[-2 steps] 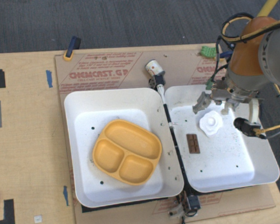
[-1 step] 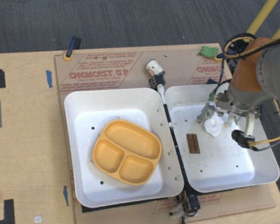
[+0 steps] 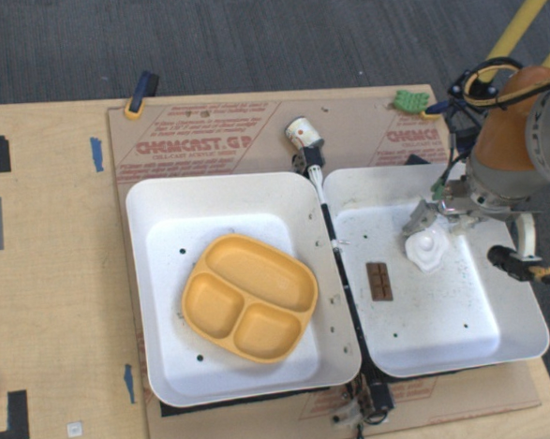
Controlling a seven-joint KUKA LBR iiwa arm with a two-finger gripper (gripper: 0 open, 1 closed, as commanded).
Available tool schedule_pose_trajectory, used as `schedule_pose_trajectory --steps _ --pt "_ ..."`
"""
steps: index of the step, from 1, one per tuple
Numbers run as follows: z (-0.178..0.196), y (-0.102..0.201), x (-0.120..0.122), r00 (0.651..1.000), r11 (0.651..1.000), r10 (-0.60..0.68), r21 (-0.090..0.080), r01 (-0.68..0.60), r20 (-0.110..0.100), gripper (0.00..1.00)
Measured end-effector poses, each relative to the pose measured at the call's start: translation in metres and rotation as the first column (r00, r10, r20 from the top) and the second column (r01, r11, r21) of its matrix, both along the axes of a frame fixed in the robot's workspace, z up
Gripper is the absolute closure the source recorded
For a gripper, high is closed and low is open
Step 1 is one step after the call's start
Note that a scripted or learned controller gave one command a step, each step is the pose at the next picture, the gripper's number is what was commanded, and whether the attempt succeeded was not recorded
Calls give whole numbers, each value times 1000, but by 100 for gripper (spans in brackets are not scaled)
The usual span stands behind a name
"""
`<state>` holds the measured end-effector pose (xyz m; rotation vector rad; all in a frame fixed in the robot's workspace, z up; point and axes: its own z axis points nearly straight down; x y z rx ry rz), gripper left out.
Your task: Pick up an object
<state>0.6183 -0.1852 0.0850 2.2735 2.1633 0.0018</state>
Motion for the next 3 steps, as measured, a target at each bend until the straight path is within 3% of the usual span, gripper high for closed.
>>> schedule_pose_trajectory --steps 1,2,3 --pt "0 39 -32 991 991 131 3 -131 -4 0" --pt "10 39 -32 992 992 129 2 -129 -1 100" --pt "109 88 -13 1000 1000 28 1 -28 -1 100"
